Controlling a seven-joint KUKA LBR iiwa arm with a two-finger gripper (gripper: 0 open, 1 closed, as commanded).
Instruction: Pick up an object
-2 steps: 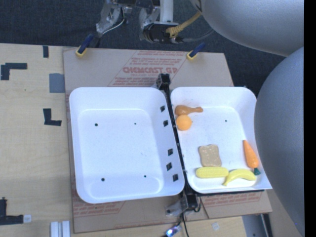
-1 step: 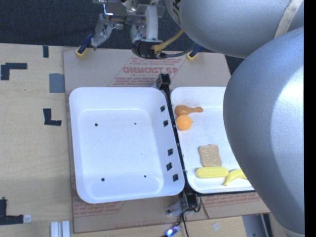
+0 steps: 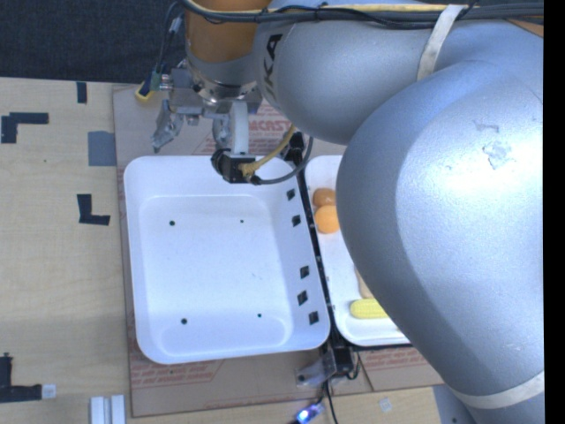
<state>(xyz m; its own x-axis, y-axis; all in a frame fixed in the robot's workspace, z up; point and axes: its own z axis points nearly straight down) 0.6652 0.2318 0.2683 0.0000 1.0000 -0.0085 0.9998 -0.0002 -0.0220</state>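
Camera view has the claw (image 3: 177, 122) hanging just beyond the far rim of the left bin (image 3: 212, 263), out over the desk (image 3: 53, 263), and from this angle I cannot tell whether it is apart or together. Right of the left bin, in the right bin (image 3: 342, 276), an orange round thing (image 3: 327, 221) lies close by the shared rim. A yellow thing (image 3: 366, 308) lies toward the near end, both well apart from the claw and tucked against the big grey arm (image 3: 441, 193).
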